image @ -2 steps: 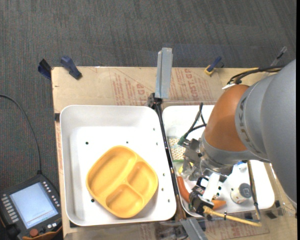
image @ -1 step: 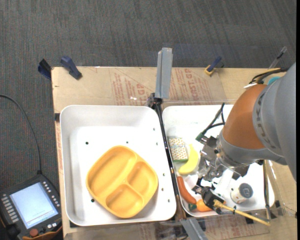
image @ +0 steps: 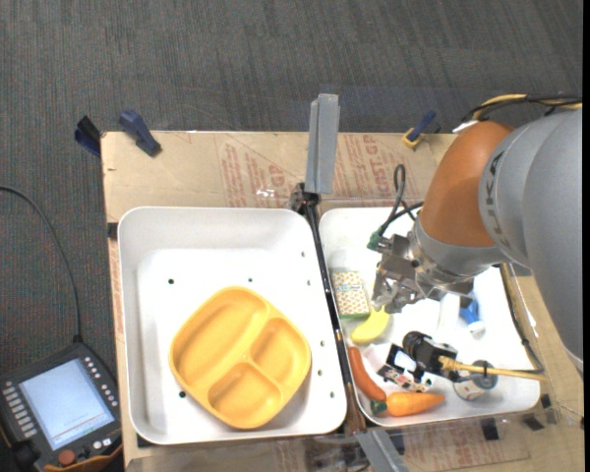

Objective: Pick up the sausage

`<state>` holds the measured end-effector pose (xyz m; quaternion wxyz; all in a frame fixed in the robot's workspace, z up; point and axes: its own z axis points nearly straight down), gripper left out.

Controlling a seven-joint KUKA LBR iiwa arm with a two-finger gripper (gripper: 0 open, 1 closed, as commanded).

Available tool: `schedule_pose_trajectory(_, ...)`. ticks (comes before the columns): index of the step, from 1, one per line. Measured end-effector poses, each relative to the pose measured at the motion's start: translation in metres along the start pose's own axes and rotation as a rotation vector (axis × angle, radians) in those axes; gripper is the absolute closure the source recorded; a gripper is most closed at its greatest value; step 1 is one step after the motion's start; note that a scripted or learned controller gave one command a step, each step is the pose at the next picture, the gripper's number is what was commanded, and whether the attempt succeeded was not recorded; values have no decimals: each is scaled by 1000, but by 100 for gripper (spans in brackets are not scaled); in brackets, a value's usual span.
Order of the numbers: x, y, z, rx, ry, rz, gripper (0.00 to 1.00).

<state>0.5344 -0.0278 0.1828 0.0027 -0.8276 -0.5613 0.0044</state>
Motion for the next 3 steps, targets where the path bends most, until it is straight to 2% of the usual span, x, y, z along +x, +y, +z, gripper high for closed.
schedule_pose_trajectory(1, -48, 19, 0, 1, 2, -166, 100)
schedule_pose_trajectory(2, -67, 5, 99, -1, 4, -211, 100)
schedule_pose_trajectory(3, 15, 34, -1, -3, 1, -457, 100)
